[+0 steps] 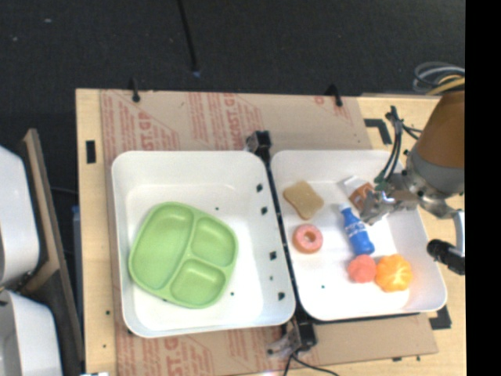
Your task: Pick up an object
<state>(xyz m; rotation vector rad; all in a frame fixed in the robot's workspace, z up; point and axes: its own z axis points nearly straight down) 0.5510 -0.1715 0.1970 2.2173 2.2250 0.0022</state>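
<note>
Status: pick not yet completed; nothing seen lifted clear of a bin.

Lower right of frame, right bin [313, 300]: orange fruit-like piece [393, 273] touching a red-pink round piece [362, 269] on its left. Just above these, blue bottle with white cap [358, 230], lying flat, cap end toward the upper frame. Left of the bottle, pink ring [308, 239]; above that, tan sponge-like block [303, 199].

Lower left of frame, left bin [125, 210]: green divided plate [184, 254], three compartments, lying flat and well apart from the arm.

Right middle of frame: gripper [374, 207] low over the right bin, just beside the bottle's cap end and next to a small brown-and-white item [358, 191]. Jaws state: cannot tell; tips blurred against the clutter, no object seen between them.

Judged progress: approach phase, arm positioned near the likely target (bottle or brown-and-white item). Remaining: close on one object, confirm hold, raise clear of the bin on the counter [196, 124].
</note>
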